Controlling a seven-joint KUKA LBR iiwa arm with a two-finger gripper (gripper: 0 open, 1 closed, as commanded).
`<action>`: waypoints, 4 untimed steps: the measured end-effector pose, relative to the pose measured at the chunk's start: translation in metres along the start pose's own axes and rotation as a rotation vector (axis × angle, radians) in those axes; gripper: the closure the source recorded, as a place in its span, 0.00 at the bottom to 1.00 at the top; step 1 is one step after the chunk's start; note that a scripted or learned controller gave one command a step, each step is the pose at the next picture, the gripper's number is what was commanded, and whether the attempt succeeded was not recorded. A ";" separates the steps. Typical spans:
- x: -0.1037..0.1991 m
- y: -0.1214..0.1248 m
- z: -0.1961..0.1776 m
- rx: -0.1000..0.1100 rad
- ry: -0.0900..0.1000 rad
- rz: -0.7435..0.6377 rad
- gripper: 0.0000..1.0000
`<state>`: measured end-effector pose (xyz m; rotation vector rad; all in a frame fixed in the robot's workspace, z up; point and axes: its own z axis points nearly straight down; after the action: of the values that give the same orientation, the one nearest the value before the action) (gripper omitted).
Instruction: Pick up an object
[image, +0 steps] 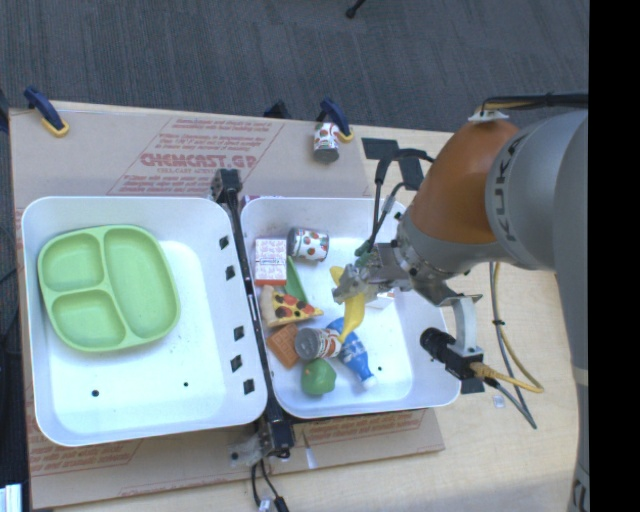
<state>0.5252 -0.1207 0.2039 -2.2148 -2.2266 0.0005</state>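
I see the arm reaching over the right bin; the left bin holds a green divided plate. The gripper hangs above the toy pile, and whether its jaws are spread I cannot tell. A yellow banana lies just below its tip, with a small bottle, can and green ball nearby.

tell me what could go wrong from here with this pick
The gripper hovers over a tight pile in the right bin: the banana touches the blue bottle and a can, so a descent may nudge neighbours or snag two things. The pizza slice lies flat and could slip.
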 end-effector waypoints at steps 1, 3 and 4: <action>0.000 0.001 -0.010 0.000 0.000 -0.004 1.00; 0.104 0.011 -0.067 -0.002 0.001 -0.002 1.00; 0.160 -0.037 -0.022 0.004 -0.001 -0.003 1.00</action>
<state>0.4878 0.0390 0.2261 -2.2100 -2.2287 0.0056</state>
